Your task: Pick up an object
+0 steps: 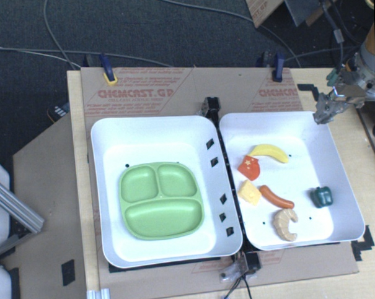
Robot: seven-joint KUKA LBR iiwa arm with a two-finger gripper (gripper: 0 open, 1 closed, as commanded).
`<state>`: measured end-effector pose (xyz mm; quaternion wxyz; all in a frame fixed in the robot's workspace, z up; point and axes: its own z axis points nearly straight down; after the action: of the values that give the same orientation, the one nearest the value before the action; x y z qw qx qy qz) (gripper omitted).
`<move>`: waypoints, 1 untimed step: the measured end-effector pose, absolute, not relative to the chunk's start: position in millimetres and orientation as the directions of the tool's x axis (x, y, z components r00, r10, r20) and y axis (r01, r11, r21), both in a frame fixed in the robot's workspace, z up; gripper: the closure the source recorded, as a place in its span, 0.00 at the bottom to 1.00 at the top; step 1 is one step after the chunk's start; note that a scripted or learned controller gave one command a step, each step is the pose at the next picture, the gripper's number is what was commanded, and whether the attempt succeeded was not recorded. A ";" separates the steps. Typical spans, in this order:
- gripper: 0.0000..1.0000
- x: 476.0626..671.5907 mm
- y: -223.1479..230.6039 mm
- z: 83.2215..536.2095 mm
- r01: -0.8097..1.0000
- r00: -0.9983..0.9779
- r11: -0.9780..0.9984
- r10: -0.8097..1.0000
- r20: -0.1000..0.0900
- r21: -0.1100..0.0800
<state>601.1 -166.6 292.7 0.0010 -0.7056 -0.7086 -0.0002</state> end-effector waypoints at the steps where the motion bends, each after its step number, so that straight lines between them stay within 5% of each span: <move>1: 1.00 577.2 -115.4 272.2 1.000 -0.005 0.005 1.000 0.004 -0.005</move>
<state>577.2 -115.4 272.2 0.0029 -0.7053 -0.7089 0.0004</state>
